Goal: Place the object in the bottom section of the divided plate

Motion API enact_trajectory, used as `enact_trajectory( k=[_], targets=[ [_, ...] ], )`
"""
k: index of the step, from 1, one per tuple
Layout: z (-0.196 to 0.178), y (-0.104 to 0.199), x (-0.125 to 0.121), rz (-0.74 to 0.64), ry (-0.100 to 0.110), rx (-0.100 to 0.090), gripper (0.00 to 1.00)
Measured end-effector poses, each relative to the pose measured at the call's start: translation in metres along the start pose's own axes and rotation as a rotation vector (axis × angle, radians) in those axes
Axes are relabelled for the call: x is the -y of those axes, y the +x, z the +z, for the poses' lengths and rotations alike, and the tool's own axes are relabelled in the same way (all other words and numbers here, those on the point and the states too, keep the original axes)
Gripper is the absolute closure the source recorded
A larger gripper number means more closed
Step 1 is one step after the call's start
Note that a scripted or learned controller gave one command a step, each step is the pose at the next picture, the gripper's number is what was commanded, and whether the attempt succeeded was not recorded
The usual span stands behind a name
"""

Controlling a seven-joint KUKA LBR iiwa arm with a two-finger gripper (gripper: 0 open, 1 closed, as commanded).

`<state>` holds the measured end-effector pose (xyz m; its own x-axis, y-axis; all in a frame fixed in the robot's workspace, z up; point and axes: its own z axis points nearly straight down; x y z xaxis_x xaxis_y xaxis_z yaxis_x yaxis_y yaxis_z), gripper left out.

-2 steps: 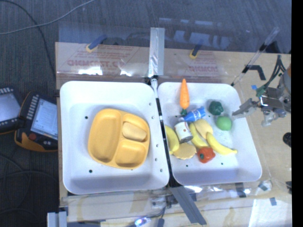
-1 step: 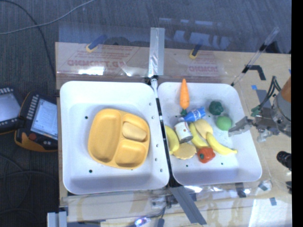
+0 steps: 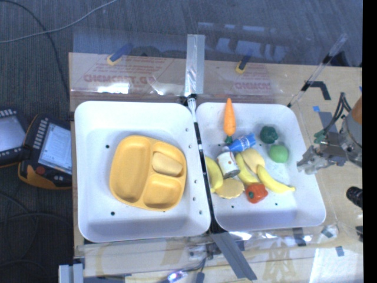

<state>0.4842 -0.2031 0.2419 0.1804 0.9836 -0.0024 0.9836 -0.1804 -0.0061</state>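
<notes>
The yellow divided plate (image 3: 119, 184) lies in the left bin (image 3: 94, 217). A tan, bread-like piece (image 3: 167, 164) rests in the plate's upper right section. The plate's bottom section (image 3: 160, 191) and its large left section hold nothing. My gripper (image 3: 310, 160) hangs over the right rim of the right bin (image 3: 306, 208), apart from the objects inside it. Nothing shows between its tips.
The right bin holds an orange carrot (image 3: 229, 118), a blue bottle (image 3: 242, 142), a dark green broccoli (image 3: 268, 134), a green lime (image 3: 278, 153), bananas (image 3: 272, 180), a small can (image 3: 228, 164), a red pepper (image 3: 255, 193) and a tan cookie (image 3: 230, 188). A teach pendant (image 3: 48, 152) lies left of the bench.
</notes>
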Motion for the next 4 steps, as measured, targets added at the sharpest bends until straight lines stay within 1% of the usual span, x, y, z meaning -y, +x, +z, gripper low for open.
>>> enact_trajectory(
  k=[1, 2, 3, 4],
  targets=[
    [0.023, -0.008, 0.000, 0.567, 0.000, -0.001, 1.00],
    [0.011, -0.013, -0.002, 0.555, 0.000, -0.002, 1.00],
    [0.024, -0.011, -0.001, 0.844, 0.001, -0.001, 1.00],
    [0.016, -0.020, -0.003, 1.101, 0.001, -0.001, 1.00]
  ],
)
